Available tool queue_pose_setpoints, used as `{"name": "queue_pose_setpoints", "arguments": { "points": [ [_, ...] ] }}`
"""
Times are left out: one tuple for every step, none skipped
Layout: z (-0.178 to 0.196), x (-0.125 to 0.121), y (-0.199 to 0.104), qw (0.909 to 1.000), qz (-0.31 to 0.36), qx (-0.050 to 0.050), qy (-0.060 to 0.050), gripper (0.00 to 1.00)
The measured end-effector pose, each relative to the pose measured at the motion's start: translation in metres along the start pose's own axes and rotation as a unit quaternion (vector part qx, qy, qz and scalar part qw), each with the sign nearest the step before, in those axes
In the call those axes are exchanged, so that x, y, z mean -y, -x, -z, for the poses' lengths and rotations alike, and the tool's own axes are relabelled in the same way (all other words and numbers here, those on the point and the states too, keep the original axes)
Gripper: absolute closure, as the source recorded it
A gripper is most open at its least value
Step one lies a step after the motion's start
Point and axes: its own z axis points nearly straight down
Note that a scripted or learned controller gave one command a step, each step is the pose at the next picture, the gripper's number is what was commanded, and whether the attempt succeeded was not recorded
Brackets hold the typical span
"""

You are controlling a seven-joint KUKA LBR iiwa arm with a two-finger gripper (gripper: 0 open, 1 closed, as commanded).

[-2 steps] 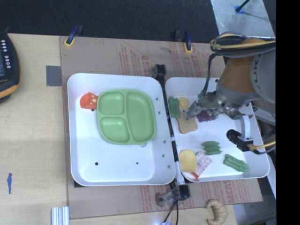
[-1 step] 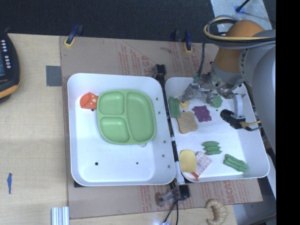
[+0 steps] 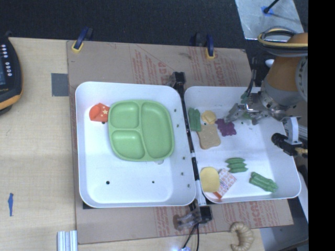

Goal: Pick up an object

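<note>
Closest to me, the right bin (image 3: 293, 184) has a yellow piece (image 3: 210, 179) with a small red-and-white packet (image 3: 226, 182) just beside it. Two green bean toys (image 3: 236, 164) (image 3: 263, 182) lie near them. Further back sits a tan bread slice (image 3: 209, 138), with a green strip (image 3: 194, 119) and a small yellow bit (image 3: 209, 117) beyond it. A purple grape bunch (image 3: 226, 127) lies just beside the gripper (image 3: 246, 111). Nothing is between its fingers.

In the left bin (image 3: 86, 161) a green divided plate (image 3: 141, 129) rests, and a red thing (image 3: 98, 112) touches its far left edge.
</note>
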Motion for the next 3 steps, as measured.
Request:
{"name": "queue_pose_setpoints", "arguments": {
  "points": [
    [-0.015,-0.036,0.02,1.0,0.004,0.0,0.003,0.0],
    [-0.014,-0.035,0.034,1.0,0.002,0.0,0.002,0.0],
    [-0.014,-0.035,0.033,1.0,0.004,-0.001,0.001,0.0]
  ]
}}
